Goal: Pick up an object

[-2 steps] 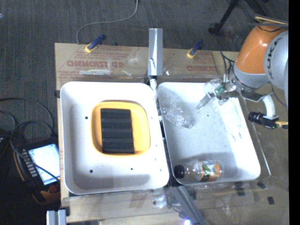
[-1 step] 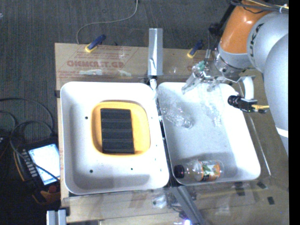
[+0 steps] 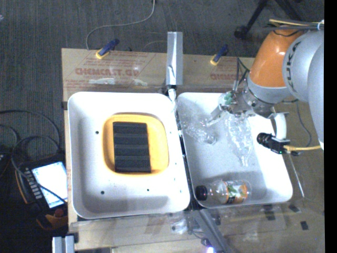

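Note:
My gripper [image 3: 229, 101] hangs over the back of the right bin [image 3: 274, 186], under the orange band of the arm [image 3: 274, 62]. Directly below and left of it lies crumpled clear plastic [image 3: 200, 128], and a second clear crumpled piece [image 3: 238, 138] lies just in front of the gripper. The gripper's tip touches or overlaps the clear plastic, but I cannot see a grasp. A plastic bottle with a black cap and orange label [image 3: 224, 192] lies on its side at the right bin's front wall. In the left bin [image 3: 84, 157] sits a yellow tray holding a black ribbed block [image 3: 131, 146].
A metal post [image 3: 174, 59] stands behind the divide between the bins. Blue-and-yellow clamps [image 3: 107, 48] [image 3: 219, 54] hold the brown board at the back. A black-tipped cable fitting [image 3: 268, 139] juts over the right bin's right side.

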Action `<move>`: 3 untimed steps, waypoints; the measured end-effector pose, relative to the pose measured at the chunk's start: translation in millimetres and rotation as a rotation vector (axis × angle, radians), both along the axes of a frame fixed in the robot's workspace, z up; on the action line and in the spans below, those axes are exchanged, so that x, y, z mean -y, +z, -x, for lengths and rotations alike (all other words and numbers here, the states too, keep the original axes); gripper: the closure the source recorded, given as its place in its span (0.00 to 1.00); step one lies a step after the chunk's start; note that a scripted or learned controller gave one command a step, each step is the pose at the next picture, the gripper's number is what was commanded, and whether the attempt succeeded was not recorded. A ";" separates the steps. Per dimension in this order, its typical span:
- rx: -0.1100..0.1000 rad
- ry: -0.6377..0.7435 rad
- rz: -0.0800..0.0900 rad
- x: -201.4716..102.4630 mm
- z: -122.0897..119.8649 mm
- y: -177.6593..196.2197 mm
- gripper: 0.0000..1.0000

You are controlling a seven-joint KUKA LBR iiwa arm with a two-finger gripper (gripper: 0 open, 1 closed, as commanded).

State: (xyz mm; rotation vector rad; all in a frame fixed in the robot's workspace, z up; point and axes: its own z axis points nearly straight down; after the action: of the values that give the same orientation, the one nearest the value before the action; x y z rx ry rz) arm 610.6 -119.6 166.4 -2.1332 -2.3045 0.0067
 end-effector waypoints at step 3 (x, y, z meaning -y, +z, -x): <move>0.004 -0.031 0.003 87.3 1.9 95.8 0.00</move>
State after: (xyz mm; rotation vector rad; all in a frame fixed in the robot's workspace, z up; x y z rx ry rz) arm 608.7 -206.9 262.1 -2.1712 -2.2748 0.0061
